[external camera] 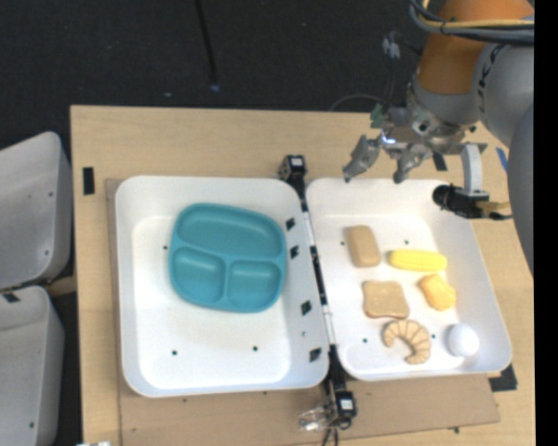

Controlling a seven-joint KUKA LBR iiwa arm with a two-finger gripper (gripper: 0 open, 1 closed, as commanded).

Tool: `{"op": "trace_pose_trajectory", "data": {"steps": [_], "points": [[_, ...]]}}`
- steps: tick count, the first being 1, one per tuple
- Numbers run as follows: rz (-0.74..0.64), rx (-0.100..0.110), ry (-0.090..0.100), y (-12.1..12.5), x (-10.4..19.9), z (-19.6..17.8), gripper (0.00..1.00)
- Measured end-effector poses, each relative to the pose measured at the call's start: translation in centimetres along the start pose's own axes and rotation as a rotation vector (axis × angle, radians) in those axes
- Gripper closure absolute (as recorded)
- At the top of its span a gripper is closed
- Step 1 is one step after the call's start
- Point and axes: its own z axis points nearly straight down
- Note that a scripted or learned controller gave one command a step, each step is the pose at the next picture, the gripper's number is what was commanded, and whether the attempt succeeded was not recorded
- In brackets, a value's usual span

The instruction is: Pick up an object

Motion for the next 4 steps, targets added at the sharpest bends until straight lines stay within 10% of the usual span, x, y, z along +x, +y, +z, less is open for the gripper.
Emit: {"op": "trace_pose_trajectory", "data": {"steps": [1,4], "points": [[-0.002,-0.014,0.0,0.2,0.0,-0.9,0.0],[0.004,-0.01,-0.003,-0.2,-0.3,12.3,0.0]]}}
